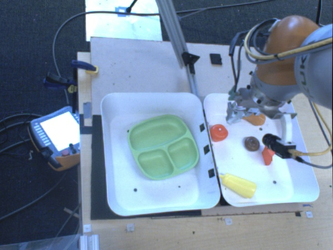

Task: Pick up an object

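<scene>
The right bin (pixel 291 191) holds several small objects. An orange-red round piece (pixel 218 133) lies near its left wall, and a brown round piece (pixel 252 143) sits at its middle. To the right of that is a small red piece (pixel 267 156), and a yellow oblong piece (pixel 238 185) lies at the front. An orange piece (pixel 255 120) lies at the back, partly under the wrist. My gripper (pixel 234 113) hangs low over the back of the right bin. It is just left of the orange piece and above the orange-red one. Nothing visibly hangs from it.
The left bin (pixel 117 191) holds a green divided plate (pixel 164 146). A black fitting with a yellow cable (pixel 278 146) juts from the arm over the right bin. A grey pole (pixel 174 30) slants across the back of the bench. A hand-held pendant (pixel 56 137) lies off the bench's left.
</scene>
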